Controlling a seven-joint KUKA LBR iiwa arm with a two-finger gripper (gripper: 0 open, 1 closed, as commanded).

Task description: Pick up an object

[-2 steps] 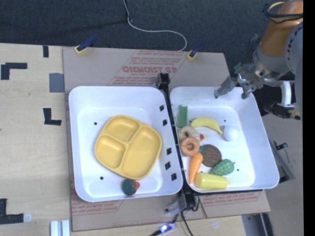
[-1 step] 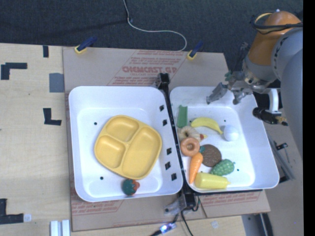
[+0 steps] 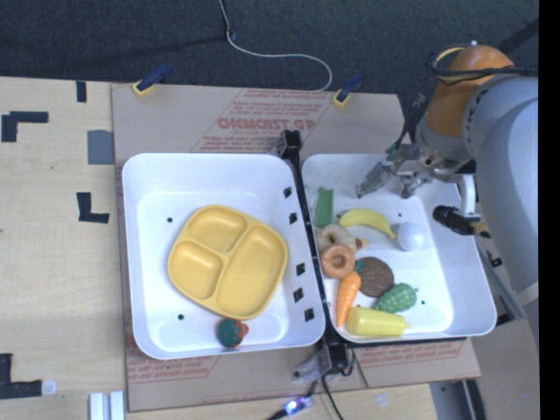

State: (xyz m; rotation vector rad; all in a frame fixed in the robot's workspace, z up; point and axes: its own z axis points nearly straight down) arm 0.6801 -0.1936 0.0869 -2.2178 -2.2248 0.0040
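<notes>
Yellow banana (image 3: 368,222) lies lengthwise left-right in right bin (image 3: 464,304).

Grey arm (image 3: 512,182), orange band (image 3: 455,90), metallic end effector (image 3: 389,180).

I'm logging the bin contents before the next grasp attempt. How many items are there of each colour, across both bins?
Yellow: 3, the tray, banana, yellow piece
Green: 2, strip, bumpy piece
Orange: 1, carrot
Brown: 2, donut, cookie
White: 1, egg
Beige: 1
Teal and red: 1, ball
Total: 11
</notes>
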